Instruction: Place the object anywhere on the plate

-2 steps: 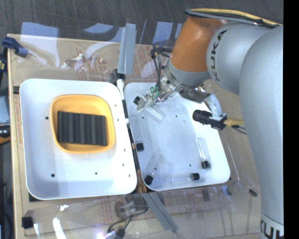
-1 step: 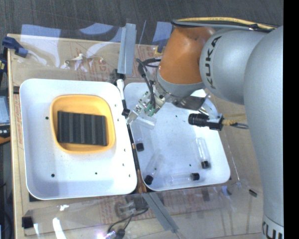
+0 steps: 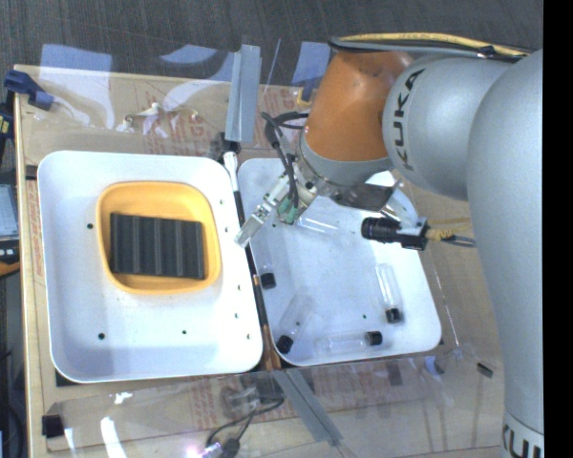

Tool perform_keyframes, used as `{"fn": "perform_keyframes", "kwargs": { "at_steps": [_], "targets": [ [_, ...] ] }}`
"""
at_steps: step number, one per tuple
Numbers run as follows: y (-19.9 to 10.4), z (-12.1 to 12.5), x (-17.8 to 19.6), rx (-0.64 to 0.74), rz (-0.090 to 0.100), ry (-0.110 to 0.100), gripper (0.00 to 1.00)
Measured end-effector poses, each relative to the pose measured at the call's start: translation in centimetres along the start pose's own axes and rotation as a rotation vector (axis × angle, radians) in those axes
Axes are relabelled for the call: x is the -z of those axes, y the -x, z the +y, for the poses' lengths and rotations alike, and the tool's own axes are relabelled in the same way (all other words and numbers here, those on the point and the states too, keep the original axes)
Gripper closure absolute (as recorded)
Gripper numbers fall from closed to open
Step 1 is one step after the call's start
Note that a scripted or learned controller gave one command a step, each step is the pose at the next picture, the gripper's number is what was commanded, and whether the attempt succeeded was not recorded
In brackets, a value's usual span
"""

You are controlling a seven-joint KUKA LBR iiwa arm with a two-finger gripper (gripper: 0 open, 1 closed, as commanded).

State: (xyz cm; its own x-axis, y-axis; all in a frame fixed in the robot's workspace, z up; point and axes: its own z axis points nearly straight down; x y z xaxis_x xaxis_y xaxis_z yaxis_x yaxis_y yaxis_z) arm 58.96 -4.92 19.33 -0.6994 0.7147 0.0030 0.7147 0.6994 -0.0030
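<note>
At three o'clock the arm (image 3: 458,132) fills the frame's side, smooth grey metal in rounded casings, with a glossy orange band (image 3: 349,103) bulging toward twelve. Beneath it the bench (image 3: 172,103) is flat and brown, with clear tape and scraps along its far edge.

Two bins sit on it side by side, both shallow, matte white and round-cornered. The left bin (image 3: 67,332) is the larger in view. The right bin (image 3: 344,284) is partly covered by the arm at its twelve o'clock end. Their inner rims run close together down the middle.

A plate (image 3: 158,196), yellow and a rounded rectangle with a raised lip, lies in the left bin toward ten o'clock. White floor is bare around it, widest toward six.

A block (image 3: 159,246), dark and ribbed in parallel bars, lies flat on the plate and covers most of its well.

The gripper (image 3: 253,227) is slim and pale and points toward eight o'clock. It hangs over the seam between the bins, just off the plate's three o'clock edge. Whether it is apart or together cannot be told, and nothing shows in it.

Clear tubes (image 3: 387,289) with black caps lie scattered at the right bin's six o'clock end, well apart.
</note>
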Motion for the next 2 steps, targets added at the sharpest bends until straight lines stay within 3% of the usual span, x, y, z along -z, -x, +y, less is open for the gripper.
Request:
{"fn": "perform_keyframes", "kwargs": {
  "at_steps": [2],
  "targets": [
    [-1.4, 5.3, -0.1, -0.188, -0.004, 0.004, 0.0]
  ]
}}
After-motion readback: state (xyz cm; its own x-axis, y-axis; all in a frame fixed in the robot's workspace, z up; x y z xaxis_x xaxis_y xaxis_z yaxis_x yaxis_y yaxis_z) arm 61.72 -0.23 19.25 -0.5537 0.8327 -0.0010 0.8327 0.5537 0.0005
